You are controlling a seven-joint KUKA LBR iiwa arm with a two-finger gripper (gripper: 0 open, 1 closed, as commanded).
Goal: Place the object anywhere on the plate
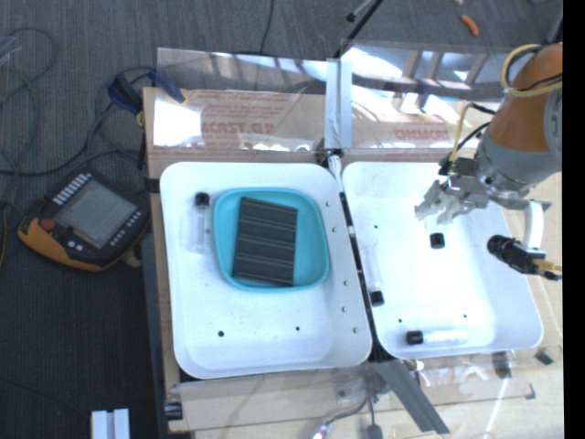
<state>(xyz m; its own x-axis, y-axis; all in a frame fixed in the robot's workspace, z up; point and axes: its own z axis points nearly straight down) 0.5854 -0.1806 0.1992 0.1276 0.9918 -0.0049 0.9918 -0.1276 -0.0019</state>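
Wooden bench (170,149) bearing two shallow white plastic bins side by side: left bin (265,346), right bin (466,318). Clear reflective panel (247,122) standing along the far edge.

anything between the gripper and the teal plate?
Camera view: bare right-bin floor, then the two bins' rims between gripper and teal plate.

You lose the arm (535,108) at the right edge, above the right bin (512,318). Whether the gripper (448,201) grips anything is too blurred to tell. The small dark thing (437,240) just below the gripper is too small to identify.
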